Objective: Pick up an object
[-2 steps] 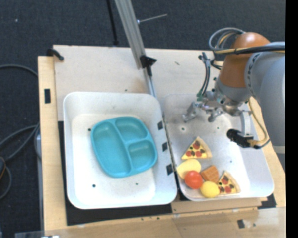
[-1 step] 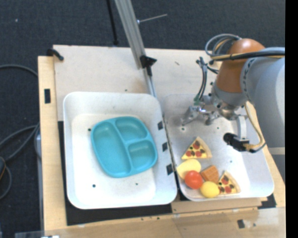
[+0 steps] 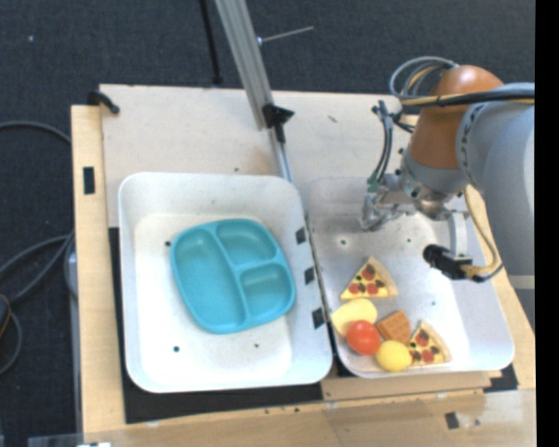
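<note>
The left bin (image 3: pixel 149 212) holds a blue tray (image 3: pixel 231 274). The right bin (image 3: pixel 484 338) holds two pizza slices, one (image 3: pixel 370 280) pointing away from the camera, plus a tomato (image 3: pixel 361 336) and a lemon (image 3: pixel 392 355). The gripper (image 3: pixel 380 210) hangs over the bin's far end; its jaws' state cannot be told.

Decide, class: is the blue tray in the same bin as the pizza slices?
No. The blue tray lies in the left bin; the pizza slices lie in the right bin.

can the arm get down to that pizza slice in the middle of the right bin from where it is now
Probably yes. The tool is over the far part of the right bin, and the pizza slice lies flat nearer the camera, apart from the other toy food, with nothing over it.
</note>
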